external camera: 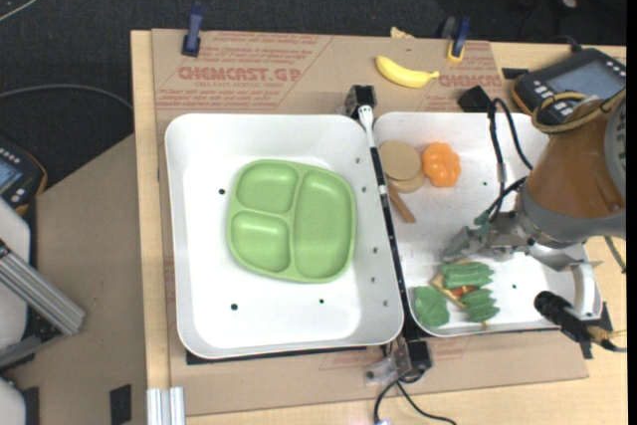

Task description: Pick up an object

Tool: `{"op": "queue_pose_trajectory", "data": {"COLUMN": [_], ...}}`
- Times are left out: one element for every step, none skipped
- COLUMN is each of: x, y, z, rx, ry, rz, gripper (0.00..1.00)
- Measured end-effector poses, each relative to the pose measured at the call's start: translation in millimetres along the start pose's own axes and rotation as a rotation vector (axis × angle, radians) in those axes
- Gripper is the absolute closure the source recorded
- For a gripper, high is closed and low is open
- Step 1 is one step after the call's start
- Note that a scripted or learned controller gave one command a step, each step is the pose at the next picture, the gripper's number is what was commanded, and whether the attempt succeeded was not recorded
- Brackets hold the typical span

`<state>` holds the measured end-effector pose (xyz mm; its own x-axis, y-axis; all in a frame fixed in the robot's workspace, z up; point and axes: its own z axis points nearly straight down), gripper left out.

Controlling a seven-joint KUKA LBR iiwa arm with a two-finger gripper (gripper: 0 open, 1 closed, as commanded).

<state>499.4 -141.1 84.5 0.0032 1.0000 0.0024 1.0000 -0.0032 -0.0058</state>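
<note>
Grey metal tool point(468, 241) is hanging low inside the right bin point(518, 309), its two thin fingers point(456, 245) pointing toward the left bin point(189, 214). The fingers are standing slightly spread, and nothing is showing between them (the tips are small, so how far they are parted is hard to judge).

Just below the tool a cluster of green pieces point(463, 276) is lying on the bin floor, with a leaf-shaped green piece point(430, 306) at its lower left and a bit of orange among them. They are sitting close under the fingertips; whether they are touching, I cannot tell.

Above the tool and toward the left bin, an orange ball-like object point(441, 164) is resting beside a tan round disc point(400, 160), the two touching or nearly so. A thin brown stick point(400, 205) is lying just under the disc.

Well left of the tool, a green divided plate point(293, 220) is sitting in the middle of the left bin.

Beyond the bins, far above the tool, a yellow banana point(404, 72) is lying on the cardboard-covered table point(249, 75).
</note>
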Motion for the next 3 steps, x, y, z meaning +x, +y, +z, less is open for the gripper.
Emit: {"op": "queue_pose_trajectory", "data": {"x": [40.6,39.7,-56.2], "y": [-19.8,-20.4,-23.1], "z": [-266.1,-267.5,-210.3], "rx": [-0.026,-0.011,0.000], "ry": [-0.005,-0.005,-0.004], "rz": [-0.008,-0.005,0.007], "gripper": [0.00,1.00,1.00]}}
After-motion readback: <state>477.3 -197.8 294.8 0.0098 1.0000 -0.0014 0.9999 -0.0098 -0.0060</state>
